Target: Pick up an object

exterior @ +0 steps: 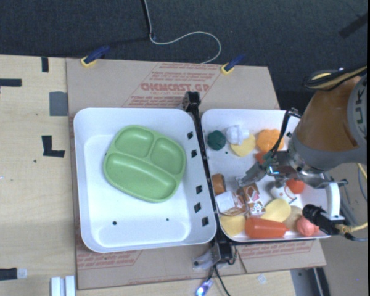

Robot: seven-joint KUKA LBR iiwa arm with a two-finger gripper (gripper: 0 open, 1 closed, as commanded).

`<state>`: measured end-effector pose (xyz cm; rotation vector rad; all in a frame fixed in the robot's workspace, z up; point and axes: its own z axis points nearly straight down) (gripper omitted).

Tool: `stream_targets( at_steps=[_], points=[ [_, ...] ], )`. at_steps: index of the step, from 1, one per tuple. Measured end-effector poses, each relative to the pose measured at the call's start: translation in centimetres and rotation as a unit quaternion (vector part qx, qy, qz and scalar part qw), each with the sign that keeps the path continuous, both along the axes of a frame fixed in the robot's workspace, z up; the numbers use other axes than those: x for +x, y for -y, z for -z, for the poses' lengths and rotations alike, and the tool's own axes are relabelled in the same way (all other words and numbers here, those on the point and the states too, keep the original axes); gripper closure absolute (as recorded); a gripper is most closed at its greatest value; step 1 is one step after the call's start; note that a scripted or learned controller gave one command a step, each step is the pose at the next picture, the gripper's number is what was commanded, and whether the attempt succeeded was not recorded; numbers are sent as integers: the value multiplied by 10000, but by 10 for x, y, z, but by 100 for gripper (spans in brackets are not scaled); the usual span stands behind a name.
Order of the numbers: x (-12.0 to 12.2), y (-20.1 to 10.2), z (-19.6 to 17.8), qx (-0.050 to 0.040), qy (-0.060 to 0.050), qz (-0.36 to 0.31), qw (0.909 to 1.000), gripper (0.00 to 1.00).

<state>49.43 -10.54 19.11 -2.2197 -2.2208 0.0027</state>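
A green divided plate [145,163] lies in the left white bin [89,184] (on brown cardboard [172,85]), a white cable [172,39] looping at upper centre.

Left bin [86,165]: white, holding a light green divided plate [145,162]. Right bin [246,113]: white; contents include a dark green ball [216,140], orange ball [269,139], red pepper-shaped piece [265,229], yellow pieces [276,211]. Cardboard sheet [166,85]: tan, red lettering.

1. right bin [221,117] holds a jumble of small toy foods.
2. dark green piece [216,140] at ten o'clock; orange ball [267,139] at one o'clock.
3. red piece [264,229] lies flat at six o'clock.
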Motion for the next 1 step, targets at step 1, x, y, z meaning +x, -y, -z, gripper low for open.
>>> stream_targets(
  at_steps=[1],
  points=[
    [-9,22,108,-54,79,20,10000,0]
  ],
)
